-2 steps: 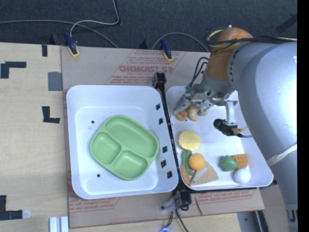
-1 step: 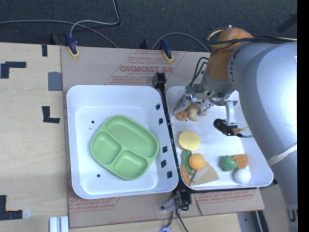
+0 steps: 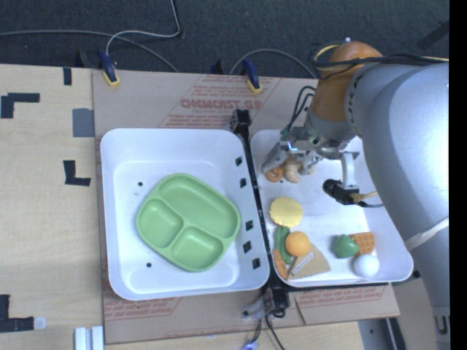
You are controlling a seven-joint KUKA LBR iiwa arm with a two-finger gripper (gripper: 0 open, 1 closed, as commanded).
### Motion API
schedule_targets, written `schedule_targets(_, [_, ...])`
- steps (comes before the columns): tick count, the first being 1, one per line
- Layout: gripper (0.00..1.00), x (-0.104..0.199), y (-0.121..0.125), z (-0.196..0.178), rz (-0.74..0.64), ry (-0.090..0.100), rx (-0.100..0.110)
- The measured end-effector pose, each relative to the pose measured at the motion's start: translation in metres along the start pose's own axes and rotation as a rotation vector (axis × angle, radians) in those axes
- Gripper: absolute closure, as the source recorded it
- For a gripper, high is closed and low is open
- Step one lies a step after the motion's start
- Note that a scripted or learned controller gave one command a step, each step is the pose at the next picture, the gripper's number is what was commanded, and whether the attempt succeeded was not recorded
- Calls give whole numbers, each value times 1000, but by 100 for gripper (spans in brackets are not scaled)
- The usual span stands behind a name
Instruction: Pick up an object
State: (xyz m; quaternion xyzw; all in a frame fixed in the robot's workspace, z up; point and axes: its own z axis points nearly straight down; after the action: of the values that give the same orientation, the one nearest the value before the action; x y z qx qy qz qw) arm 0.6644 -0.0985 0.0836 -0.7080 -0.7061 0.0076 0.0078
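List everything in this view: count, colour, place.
bins: two, white, side by side on the bench
divided plate: one, green, left bin
tan lumpy item: one, right bin, far end, below the gripper
yellow disc: one, right bin, middle
orange ball: one, right bin, near end
tan wedge: one, beside the orange ball
green item: one, right bin, near end
white ball: one, near right corner
clamps: two, blue and yellow, far cardboard edge
gripper: one, grey, over the right bin's far end

Single fixed camera, mounted above the bench (image 3: pixel 44 195), looking down at a slant. Both white bins framed side by side: left bin (image 3: pixel 117 217), right bin (image 3: pixel 387 246). Arm (image 3: pixel 408 122) enters from the frame's right. Moderate distance; dark floor along the top edge.
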Motion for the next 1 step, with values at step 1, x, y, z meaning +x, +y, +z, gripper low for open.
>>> schedule_targets(1, [0, 0, 0, 0, 1, -1, 0])
